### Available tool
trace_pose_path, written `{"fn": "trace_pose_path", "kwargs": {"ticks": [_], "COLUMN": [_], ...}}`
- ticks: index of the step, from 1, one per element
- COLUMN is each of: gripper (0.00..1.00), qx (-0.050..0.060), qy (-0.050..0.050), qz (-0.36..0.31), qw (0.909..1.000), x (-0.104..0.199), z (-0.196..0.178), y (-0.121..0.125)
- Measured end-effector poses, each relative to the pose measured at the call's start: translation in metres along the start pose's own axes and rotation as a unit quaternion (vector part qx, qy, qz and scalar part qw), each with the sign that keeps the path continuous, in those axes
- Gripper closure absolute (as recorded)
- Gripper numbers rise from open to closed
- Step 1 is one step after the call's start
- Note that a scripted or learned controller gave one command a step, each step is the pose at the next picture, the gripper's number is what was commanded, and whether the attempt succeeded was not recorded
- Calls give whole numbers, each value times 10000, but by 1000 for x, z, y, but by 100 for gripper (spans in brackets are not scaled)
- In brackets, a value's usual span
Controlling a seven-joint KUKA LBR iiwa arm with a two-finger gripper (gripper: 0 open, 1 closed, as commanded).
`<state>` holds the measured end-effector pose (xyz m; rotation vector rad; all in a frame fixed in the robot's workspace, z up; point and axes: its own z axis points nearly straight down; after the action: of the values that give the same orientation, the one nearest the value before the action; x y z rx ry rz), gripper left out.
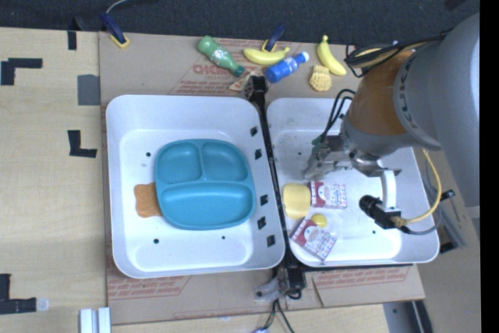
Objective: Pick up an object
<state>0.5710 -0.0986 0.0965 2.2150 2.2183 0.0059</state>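
Camera view | pincer point(321, 160) hovering in right bin point(413, 249), grip state unclear | yellow block point(295, 200) appearing light, rigid; advising gripping flat sides.

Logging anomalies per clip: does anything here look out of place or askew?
Yes. Several toy foods lie outside the bins on the cardboard behind them: a green bottle, two bananas, a blue bottle and a corn piece. In the left bin, a tan piece is partly tucked under the blue divided plate.
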Motion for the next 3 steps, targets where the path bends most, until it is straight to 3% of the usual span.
{"fn": "trace_pose_path", "kwargs": {"ticks": [1,2,3], "gripper": [0,0,100], "qx": [0,-12,-9], "qy": [0,3,-2], "qz": [1,7,10], "qw": [10000,10000,10000], "x": [0,-10,-11], "z": [0,8,-1], "y": [0,-35,-35]}}
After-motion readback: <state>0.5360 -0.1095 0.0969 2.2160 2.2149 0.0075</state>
